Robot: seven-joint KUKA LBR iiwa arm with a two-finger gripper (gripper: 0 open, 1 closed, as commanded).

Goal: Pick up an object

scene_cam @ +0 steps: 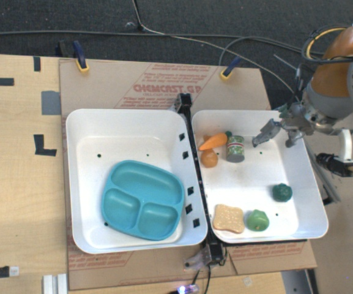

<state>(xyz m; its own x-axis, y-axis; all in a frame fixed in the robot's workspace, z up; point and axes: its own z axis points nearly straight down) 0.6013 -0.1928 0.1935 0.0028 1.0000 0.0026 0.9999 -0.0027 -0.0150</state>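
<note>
Tool (276, 135) spread wide, holding nothing, over right bin (304, 176); nearest obj is small can (235, 148), just to its left, upright

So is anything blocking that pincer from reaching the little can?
Nothing visible does. The pincer hangs over the right bin, with bare white floor between it and the can. The carrot lies on the can's far side.
</note>
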